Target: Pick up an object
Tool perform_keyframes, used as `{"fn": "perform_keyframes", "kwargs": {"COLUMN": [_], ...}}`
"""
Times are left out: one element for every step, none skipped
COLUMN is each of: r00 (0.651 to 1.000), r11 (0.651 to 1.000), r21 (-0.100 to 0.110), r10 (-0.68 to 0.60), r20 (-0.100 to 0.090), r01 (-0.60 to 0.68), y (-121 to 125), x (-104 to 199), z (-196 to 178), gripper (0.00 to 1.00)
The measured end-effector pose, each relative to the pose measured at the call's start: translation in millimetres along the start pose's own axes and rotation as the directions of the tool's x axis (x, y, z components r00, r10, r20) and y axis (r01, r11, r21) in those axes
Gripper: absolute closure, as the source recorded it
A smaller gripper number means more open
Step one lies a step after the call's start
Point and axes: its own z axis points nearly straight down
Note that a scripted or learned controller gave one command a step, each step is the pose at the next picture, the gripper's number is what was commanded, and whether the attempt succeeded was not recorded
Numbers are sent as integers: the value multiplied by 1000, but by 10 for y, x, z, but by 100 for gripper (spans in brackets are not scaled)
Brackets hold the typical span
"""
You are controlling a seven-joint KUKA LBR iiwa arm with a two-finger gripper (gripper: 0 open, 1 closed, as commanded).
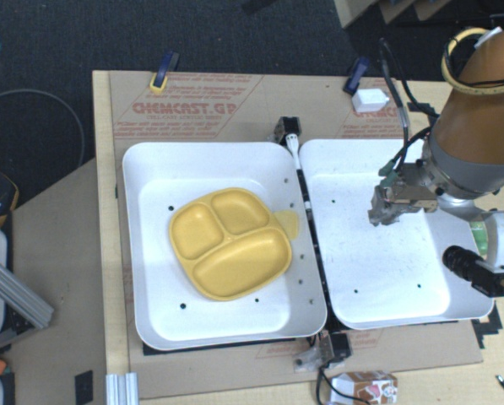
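A yellow divided plate (230, 243) with three compartments lies flat in the middle of the left bin (142, 226). My gripper (387, 211) hangs over the upper middle of the right bin (353, 285), above bare white floor and well to the right of the plate. Nothing shows between its fingers. A small green and white thing (482, 236) peeks out at the right bin's right edge, mostly hidden behind the arm (475, 99).
Both bins sit on a brown cardboard sheet (201, 108). A small white block (370, 100) and two blue clamps (163, 68) (356, 75) lie along the sheet's far edge. A black bar (306, 218) runs between the bins.
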Motion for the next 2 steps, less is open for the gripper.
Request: {"fn": "perform_keyframes", "kwargs": {"r00": [1000, 1000], "r11": [1000, 1000], "r21": [-1, -10], "r10": [-7, -1], "r20": [-2, -1], "r01": [7, 1], "y": [-71, -59], "x": [622, 590], "z": [-215, -1257], "gripper": [100, 100]}}
